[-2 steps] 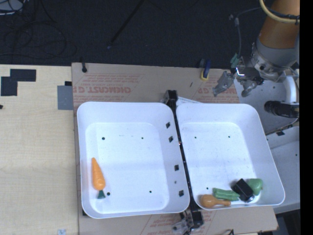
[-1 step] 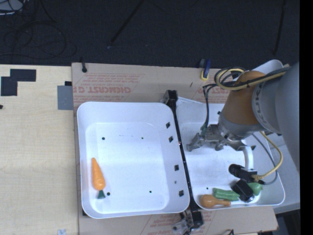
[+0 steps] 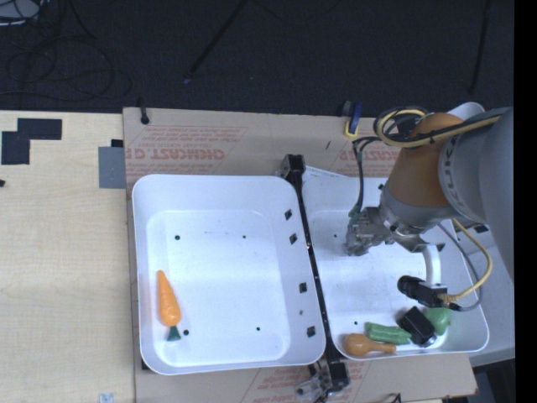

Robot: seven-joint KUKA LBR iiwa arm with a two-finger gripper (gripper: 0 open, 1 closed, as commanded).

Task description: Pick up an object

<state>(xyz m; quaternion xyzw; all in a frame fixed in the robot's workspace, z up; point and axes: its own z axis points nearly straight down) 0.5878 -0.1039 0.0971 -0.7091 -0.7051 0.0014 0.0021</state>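
Grey two-finger gripper (image 3: 362, 240) low over bare floor of right white plastic bin (image 3: 336, 296); finger state cannot tell. Nothing lifted. Green, black, tan objects (image 3: 394, 336) wait at near right.

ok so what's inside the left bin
A toy carrot lies near the left wall of the left bin, orange with a dark green stalk end. The rest of its floor shows bare white with a few small dark marks; nothing covers it.
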